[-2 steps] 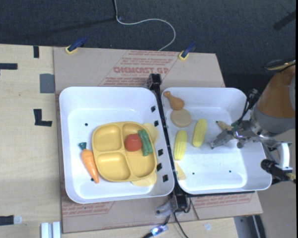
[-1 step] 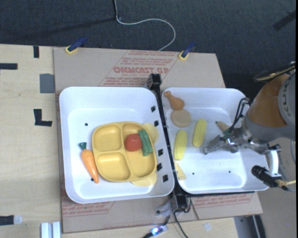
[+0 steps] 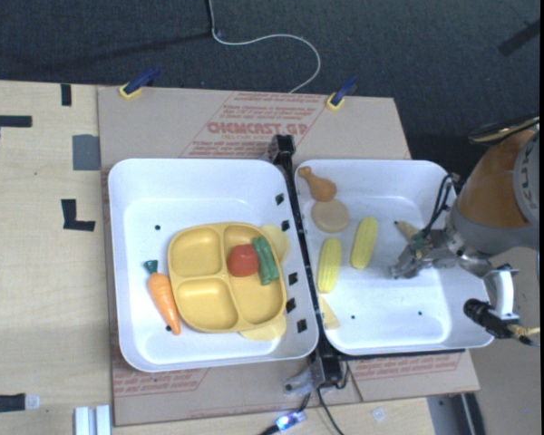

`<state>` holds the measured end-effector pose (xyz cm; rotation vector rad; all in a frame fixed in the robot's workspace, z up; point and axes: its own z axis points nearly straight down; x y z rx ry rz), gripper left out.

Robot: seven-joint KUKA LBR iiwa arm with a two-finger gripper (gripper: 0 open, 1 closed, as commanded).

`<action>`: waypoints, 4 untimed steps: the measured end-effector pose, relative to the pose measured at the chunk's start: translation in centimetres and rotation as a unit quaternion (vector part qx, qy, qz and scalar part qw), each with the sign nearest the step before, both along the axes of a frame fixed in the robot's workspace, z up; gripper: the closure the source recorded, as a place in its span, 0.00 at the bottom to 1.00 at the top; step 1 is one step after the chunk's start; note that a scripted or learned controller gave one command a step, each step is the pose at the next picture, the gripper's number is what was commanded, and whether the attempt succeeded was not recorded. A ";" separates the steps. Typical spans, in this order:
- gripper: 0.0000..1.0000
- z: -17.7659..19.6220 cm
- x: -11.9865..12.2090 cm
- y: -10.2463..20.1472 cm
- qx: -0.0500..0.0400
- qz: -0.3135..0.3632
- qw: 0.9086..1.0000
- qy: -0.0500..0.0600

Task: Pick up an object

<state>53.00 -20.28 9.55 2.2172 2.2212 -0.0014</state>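
Right bin [image 3: 381, 333]: two yellow plastic corn cobs. The larger corn cob [image 3: 329, 265] lies near the divider, long axis running near-vertical in frame, tilted slightly, tips toward the far and near rims. The smaller corn cob [image 3: 364, 243] sits just beside it on the right, roughly parallel, leaning a bit more clockwise. Above them a flat tan round disc [image 3: 330, 216], and above that a small orange-brown pear-shaped gourd [image 3: 320, 186], narrow end pointing toward the far-left corner.

Gripper [image 3: 410, 263] is down in the right bin, right of the smaller cob, apart from it. Can't tell whether it is spread or closed; nothing seen held.

Left bin [image 3: 131, 198]: yellow divided plastic tray [image 3: 199, 288] with a red tomato [image 3: 243, 260] and a green pepper-like piece [image 3: 267, 263] in its upper-right compartment. An orange carrot with green top [image 3: 163, 299] lies just left of the tray, tip pointing to the near side.

Cardboard sheet [image 3: 245, 125] under the bins has red print, reading roughly "CHEMGUARD"; smaller lines unreadable.
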 end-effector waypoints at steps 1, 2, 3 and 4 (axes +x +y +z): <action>1.00 4.6 -0.8 -0.3 0.001 -0.001 1.000 0.000; 1.00 10.6 -1.2 -0.9 0.000 -0.001 1.000 -0.001; 1.00 13.0 -1.1 -0.9 0.001 0.000 1.000 0.000; 1.00 12.2 -1.4 4.4 0.002 0.002 1.000 0.002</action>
